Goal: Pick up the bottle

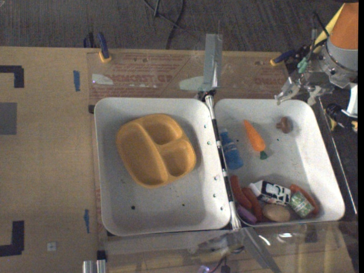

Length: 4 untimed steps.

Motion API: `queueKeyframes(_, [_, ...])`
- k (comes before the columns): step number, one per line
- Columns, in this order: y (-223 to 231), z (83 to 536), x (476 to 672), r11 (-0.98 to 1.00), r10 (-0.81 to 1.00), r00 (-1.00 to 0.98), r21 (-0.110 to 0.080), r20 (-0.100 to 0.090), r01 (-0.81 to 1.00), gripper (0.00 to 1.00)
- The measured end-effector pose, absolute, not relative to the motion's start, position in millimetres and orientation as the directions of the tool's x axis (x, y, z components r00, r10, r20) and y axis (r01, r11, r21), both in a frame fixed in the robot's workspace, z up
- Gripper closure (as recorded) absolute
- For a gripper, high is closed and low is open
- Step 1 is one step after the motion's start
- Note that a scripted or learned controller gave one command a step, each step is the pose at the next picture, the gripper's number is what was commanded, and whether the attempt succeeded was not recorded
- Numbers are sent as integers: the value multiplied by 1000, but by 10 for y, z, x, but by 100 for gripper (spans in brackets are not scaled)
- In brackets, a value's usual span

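The bottle (230, 150) is small and blue. It lies on its side in the right bin (321, 152), tight against that bin's left wall. My gripper (296, 98) hangs over the right bin's far right corner, well away from the bottle and up to its right. Its two fingers are spread apart with nothing between them. The arm's orange band (348, 28) shows at the top right.
The right bin also holds an orange carrot (255, 136), a brown lump (284, 124), red sausages (243, 199), a black-and-white carton (273, 191), a potato-like piece (276, 212) and a green-labelled item (302, 203). A yellow divided plate (156, 149) sits in the left bin (114, 209).
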State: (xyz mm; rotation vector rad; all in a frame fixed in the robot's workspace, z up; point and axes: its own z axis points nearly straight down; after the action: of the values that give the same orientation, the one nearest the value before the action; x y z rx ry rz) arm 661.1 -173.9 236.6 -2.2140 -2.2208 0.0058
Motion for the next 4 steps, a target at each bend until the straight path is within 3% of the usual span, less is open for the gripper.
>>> queueKeyframes(1, [-2162, 1084, 6100, 218, 976, -218, 6, -4, 976, 0])
queueKeyframes(2, [-2173, 1048, 5424, 139, 990, -139, 46, -13, 989, 0])
queueKeyframes(3, [-2167, 1047, 5299, 135, 991, -134, 52, -16, 990, 0])
queueKeyframes(4, [-2143, 1022, 5412, 260, 966, -259, 36, -25, 965, 0])
